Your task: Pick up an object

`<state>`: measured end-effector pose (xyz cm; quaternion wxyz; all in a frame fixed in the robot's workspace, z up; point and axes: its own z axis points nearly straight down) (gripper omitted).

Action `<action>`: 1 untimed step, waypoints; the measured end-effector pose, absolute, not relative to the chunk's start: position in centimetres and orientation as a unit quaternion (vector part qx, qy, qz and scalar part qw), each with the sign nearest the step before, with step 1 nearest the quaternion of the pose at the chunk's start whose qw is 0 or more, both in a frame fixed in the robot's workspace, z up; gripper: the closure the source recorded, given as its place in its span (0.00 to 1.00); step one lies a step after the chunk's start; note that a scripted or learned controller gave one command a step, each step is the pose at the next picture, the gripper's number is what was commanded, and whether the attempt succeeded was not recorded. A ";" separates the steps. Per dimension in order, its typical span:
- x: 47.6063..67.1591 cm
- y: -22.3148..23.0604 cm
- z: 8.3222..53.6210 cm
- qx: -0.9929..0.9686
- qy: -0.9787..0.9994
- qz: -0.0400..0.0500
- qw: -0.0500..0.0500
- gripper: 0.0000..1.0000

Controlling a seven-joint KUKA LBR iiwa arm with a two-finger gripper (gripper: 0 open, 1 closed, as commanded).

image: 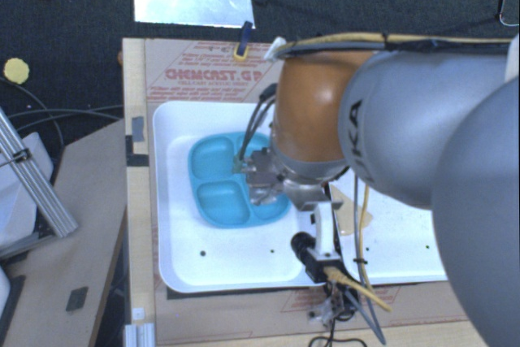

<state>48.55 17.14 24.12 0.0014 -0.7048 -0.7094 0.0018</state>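
The blue divided tray (219, 189) lies flat on the floor of the left white bin (183, 256), toward that bin's far right part, with its two visible compartments stacked one behind the other and its right portion hidden under the arm. It looks like thin moulded plastic: probably light, fairly stiff, smooth and a little slippery, and not easily broken. Because it sits low and flat, the raised outer rim or the ridge between the compartments seems the likeliest place for two fingers to pinch; the smooth compartment floors offer nothing to close on. The gripper (258, 179) sits at the tray's right edge, below the orange band (313, 106) of the grey arm, but the wrist hides its tips, so how wide it stands, and whether anything is held, cannot be told. The bin's near-left corner lies bare, and a cardboard sheet (211, 69) with red lettering runs along the bin's far edge.
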 end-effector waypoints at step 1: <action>56.2 13.0 19.7 -0.708 -0.706 -0.001 -0.001 1.00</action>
